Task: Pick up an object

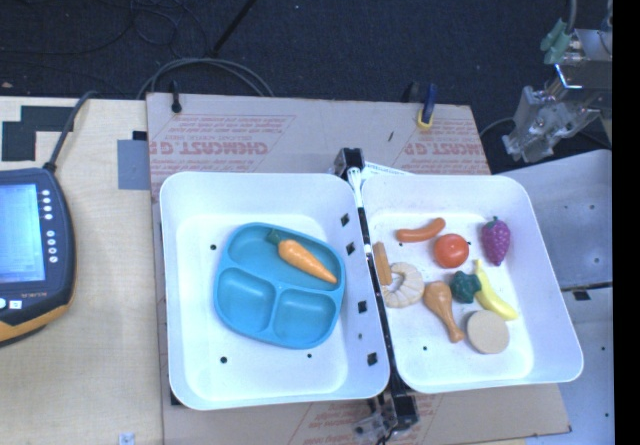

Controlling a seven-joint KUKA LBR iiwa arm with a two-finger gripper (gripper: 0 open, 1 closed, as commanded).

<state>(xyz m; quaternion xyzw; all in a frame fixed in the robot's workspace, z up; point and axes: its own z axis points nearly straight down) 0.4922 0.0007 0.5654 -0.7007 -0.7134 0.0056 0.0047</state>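
A: Starting big. Down below, a brown cardboard sheet point(300, 133) under it all. On top, 2 white bins side by side: left bin point(190, 333), right bin point(545, 353).

B: Then a blue tray point(250, 303) in the left bin, with a carrot point(306, 259) lying across its top part.

A: And the gripper point(535, 128)?

B: Up at the far right, past the right bin's corner, well apart from every toy. Open or closed? Cannot tell from here. Holding nothing, as far as seen.

A: So hardly started?

B: Looks that way. No toy lifted yet. Left to do: reach over a bin, come down, grab 1 toy, lift.

A: Lots to choose from in the right bin. Banana point(495, 295), chicken leg point(442, 305), sausage point(420, 230), grapes point(495, 239), tomato point(451, 250), all close together.

B: Any words to read?

A: Red print on the cardboard, upside down. Maybe "CHEMCAST GP", not sure.
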